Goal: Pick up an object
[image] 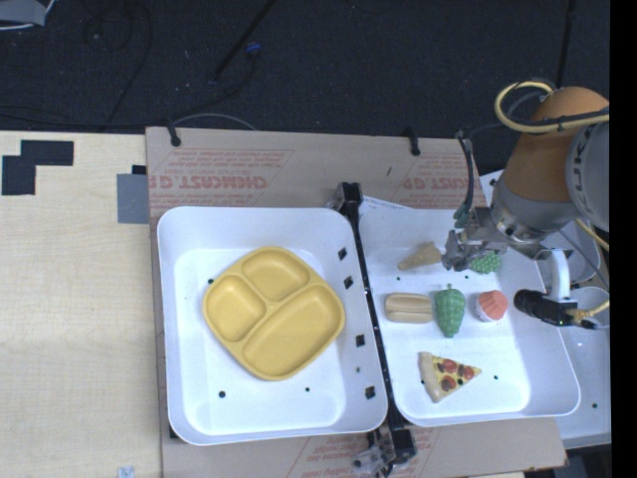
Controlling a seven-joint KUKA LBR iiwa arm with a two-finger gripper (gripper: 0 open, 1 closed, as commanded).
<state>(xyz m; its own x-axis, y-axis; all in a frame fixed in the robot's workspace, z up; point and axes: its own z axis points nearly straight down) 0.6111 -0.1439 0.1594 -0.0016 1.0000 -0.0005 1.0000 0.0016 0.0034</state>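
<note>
Plastic-looking green leafy toy (487,262) beneath the tool (464,252) seems light, stiff, slippery; grip its narrow sides; tool state: cannot tell.

high slanted view over both bins (189,267)

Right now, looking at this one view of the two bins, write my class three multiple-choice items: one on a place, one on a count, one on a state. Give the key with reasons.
1. Where does the yellow divided plate lie?
A. left bin
B. right bin
C. on the bench outside the bins

2. How many compartments does the plate have?
A. two
B. three
C. five

3. How does the pizza slice lie?
A. flat on the floor of the right bin
B. stacked on the hot dog bun
C. on the plate

Key: 1 A, it rests inside the left bin; 2 B, ridges split it in three; 3 A, it lies flat and alone near the front.
</note>
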